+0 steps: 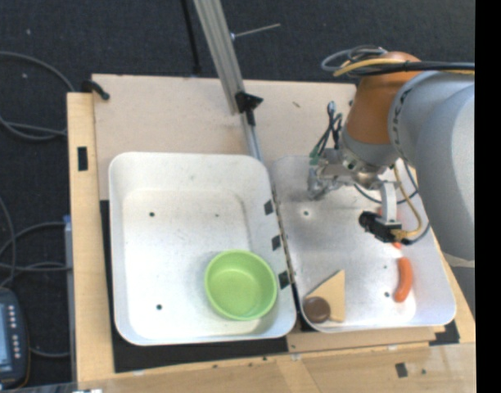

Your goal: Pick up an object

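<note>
The right bin (361, 244) holds three loose things near its front. A tan wedge (332, 291) lies at the front left, with a small brown round piece (317, 309) touching its near corner. An orange sausage-shaped object (403, 278) lies near the right wall. My gripper (318, 182) hangs low over the back left corner of this bin, below the arm's orange band (373, 117). It is well apart from all three objects, and I see nothing in it.
The left bin (152, 219) carries a light green bowl (240, 284) at its front right corner. A slanted metal rail (224, 56) rises behind the bins. Cables and a dark connector (381, 223) dangle from the wrist over the right bin.
</note>
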`<state>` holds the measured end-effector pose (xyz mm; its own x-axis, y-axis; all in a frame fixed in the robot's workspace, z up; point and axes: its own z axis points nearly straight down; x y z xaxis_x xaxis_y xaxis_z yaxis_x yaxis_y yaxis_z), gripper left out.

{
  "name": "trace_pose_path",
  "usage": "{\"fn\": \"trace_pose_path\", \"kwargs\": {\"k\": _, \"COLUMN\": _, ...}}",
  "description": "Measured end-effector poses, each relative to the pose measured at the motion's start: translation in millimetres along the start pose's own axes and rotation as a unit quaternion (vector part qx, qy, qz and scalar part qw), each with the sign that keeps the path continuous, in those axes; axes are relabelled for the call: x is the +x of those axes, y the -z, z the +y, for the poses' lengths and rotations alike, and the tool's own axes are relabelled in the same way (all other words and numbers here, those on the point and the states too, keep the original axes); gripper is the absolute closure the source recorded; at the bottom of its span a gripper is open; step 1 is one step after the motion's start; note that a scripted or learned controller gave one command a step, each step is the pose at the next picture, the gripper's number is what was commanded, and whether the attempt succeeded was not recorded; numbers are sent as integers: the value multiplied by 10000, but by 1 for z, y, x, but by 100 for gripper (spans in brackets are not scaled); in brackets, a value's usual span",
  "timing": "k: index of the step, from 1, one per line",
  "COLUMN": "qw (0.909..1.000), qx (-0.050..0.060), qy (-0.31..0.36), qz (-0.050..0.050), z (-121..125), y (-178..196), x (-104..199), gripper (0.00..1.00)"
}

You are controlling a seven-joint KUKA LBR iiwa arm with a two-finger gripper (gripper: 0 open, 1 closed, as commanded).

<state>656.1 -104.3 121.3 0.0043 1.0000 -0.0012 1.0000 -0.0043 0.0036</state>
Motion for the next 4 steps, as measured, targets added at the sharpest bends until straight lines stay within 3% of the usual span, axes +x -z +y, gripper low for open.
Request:
{"fn": "trace_pose_path", "kwargs": {"k": 2, "qw": 10000, "qx": -20, "qy": 41, "qz": 3, "z": 12, "y": 104, "x": 1, "gripper": 100}}
{"fn": "trace_pose_path", "kwargs": {"k": 4, "qw": 10000, "qx": 14, "qy": 61, "qz": 18, "z": -34, "y": 117, "x": 92, "gripper": 100}}
